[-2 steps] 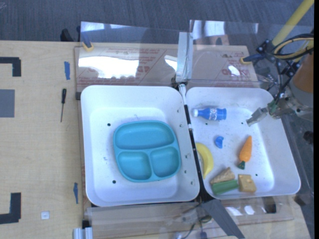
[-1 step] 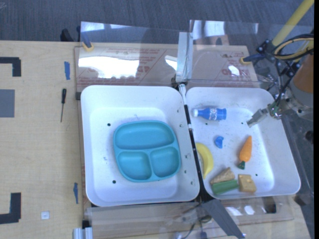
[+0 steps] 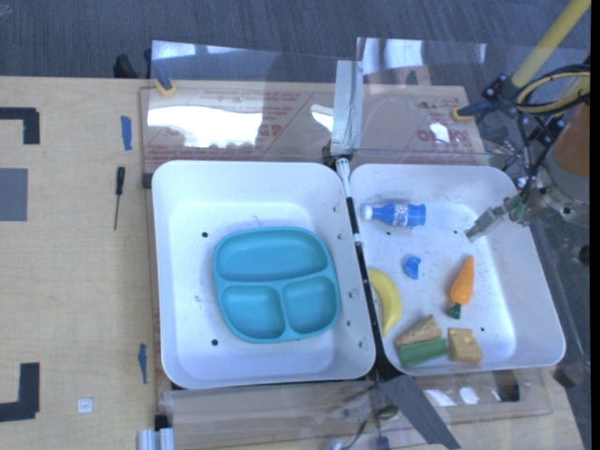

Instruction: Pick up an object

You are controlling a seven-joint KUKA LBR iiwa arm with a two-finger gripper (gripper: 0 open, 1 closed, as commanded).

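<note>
The right bin (image 3: 525, 345) holds a blue bottle (image 3: 396, 215) lying on its side near the back. A small blue piece (image 3: 412, 268) lies in the middle and an orange carrot (image 3: 461, 283) to its right. A yellow banana (image 3: 385, 298) rests against the left wall. At the front are a green cylinder (image 3: 422, 351) and two tan blocks (image 3: 464, 345). My gripper (image 3: 487, 221) reaches in over the bin's right back part, above and to the right of the carrot, with nothing seen in it.
The left bin (image 3: 178, 204) bears a blue divided plate (image 3: 276, 283). A clear panel (image 3: 244, 111) stands behind both bins. Cables and a yellow pole (image 3: 553, 36) crowd the back right corner. A screwdriver (image 3: 118, 195) lies on the bench at left.
</note>
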